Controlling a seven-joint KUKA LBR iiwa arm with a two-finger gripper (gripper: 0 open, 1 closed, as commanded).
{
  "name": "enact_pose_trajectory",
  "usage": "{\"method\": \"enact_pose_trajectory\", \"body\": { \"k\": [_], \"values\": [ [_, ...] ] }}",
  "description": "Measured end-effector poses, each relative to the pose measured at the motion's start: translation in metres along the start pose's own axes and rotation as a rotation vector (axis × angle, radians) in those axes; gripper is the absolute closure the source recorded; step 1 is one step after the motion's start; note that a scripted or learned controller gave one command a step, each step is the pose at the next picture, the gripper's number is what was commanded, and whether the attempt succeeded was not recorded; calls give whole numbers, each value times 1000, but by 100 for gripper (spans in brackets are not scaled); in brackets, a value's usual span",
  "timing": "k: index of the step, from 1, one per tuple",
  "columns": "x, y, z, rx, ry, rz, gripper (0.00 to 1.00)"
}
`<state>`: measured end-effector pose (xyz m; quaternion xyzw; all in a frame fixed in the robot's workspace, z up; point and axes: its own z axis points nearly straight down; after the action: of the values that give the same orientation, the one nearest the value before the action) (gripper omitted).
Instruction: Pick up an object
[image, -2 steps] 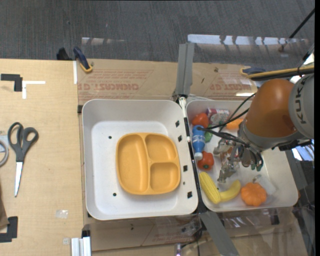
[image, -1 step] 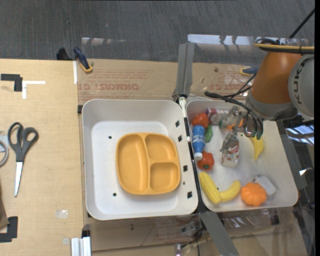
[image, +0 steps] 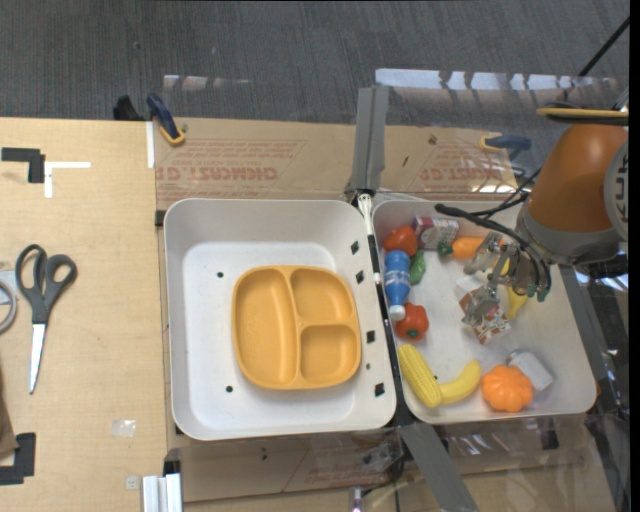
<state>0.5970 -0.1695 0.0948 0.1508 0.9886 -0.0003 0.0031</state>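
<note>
the tool (image: 497, 285) hangs over the right-hand bin (image: 572, 340), in its right middle part, with a small crumpled packet (image: 486, 318) directly beneath its tip. whether the packet is pinched or merely lying under the tool cannot be told, and the tool's state cannot be told either, since wires and the wrist clutter that spot. the relation that matters: the packet sits straight below the tool, so a plain vertical move serves and no sideways reach is needed. other candidates lie off to the sides. the orange pumpkin (image: 507, 389) and the banana (image: 457, 384) lie toward the near wall, and the corn cob (image: 418, 375) lies lengthwise along the left wall. the blue bottle (image: 397, 277) lies well to the left, by the tomato (image: 411, 320).
</note>
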Motion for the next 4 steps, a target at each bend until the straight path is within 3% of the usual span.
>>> {"method": "enact_pose_trajectory", "body": {
  "k": [1, 2, 3, 4],
  "values": [
    [-2, 2, -11, 0, -7, -4, 100],
    [42, 53, 3, 1, 5, 212, 100],
    [19, -15, 1, 0, 0, 101, 100],
    [-26, -12, 1, 0, -1, 181, 100]
  ]
}}
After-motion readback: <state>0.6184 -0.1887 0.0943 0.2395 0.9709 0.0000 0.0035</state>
